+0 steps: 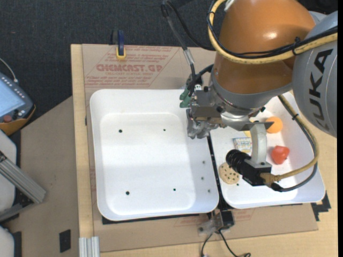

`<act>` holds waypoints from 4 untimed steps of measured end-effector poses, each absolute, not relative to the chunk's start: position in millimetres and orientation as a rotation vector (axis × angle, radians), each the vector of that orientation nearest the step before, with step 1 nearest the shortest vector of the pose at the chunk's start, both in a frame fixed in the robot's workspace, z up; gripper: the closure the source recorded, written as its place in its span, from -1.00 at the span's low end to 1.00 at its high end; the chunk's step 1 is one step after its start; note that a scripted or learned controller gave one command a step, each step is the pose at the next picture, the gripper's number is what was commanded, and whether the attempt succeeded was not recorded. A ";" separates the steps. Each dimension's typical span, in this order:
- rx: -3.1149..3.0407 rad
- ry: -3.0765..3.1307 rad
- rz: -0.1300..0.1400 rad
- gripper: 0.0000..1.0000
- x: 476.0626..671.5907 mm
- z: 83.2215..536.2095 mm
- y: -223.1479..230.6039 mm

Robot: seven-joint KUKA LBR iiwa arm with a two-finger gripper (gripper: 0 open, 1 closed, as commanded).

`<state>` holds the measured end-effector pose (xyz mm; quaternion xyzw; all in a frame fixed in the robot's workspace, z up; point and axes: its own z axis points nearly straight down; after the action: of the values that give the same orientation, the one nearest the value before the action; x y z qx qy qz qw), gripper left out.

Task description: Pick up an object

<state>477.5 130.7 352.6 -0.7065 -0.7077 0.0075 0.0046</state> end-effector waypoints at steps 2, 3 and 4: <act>-2.224 -2.226 -0.014 1.00 479.9 468.6 126.0; -2.216 -2.217 0.021 1.00 477.5 341.0 145.9; -2.228 -2.212 0.007 1.00 479.1 331.3 87.8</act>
<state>479.1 87.8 331.3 -0.7096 -0.7046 0.0023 0.0008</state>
